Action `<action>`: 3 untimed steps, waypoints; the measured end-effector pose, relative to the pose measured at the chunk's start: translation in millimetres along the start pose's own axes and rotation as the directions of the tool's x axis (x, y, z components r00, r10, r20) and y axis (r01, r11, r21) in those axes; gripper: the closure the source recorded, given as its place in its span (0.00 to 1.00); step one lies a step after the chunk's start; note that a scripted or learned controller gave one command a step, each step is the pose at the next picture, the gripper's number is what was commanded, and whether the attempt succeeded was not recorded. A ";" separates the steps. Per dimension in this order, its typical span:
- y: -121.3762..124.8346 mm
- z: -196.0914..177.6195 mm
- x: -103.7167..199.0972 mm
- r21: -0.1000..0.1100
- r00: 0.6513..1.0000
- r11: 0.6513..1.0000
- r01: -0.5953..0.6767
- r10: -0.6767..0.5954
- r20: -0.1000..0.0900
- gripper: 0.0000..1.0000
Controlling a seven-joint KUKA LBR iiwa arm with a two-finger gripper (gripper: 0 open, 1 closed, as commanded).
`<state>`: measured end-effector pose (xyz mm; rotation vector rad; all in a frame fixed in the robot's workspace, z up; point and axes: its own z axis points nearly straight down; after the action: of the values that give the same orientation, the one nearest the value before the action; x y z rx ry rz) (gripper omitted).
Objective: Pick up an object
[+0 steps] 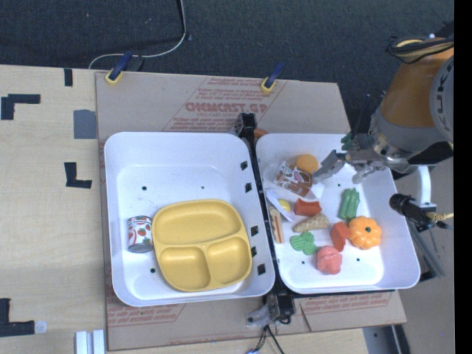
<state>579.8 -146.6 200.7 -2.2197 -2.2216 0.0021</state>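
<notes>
My gripper [345, 169] hangs over the far right part of the right bin [394, 271]. It is open, with nothing between its fingers. Just left of it lie an orange ball [306, 162] and a red-and-white packet [290, 179]. Below it a green vegetable [348, 203] lies near an orange pumpkin [364, 232]. Further toys sit toward the front: a red piece [307, 207], a beige cone [313, 222], a green broccoli [302, 243], a red pepper [338, 235] and a pink-red strawberry [329, 260].
The left bin [125, 161] holds a yellow divided plate [200, 243] and a small can [139, 234] on its side. A hot dog toy [276, 228] lies along the right bin's left wall. Two clamps [114, 74] hold the cardboard base at the back.
</notes>
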 end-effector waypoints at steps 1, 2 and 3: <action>73.5 92.9 28.5 -0.031 1.000 1.000 0.003 -0.003 0.001 0.00; 86.5 113.4 53.7 -0.008 1.000 1.000 0.004 -0.004 0.004 0.00; 46.3 115.9 52.9 0.000 1.000 1.000 0.000 0.000 0.001 0.00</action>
<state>625.8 -93.7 84.7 -2.2201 -2.2220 0.0032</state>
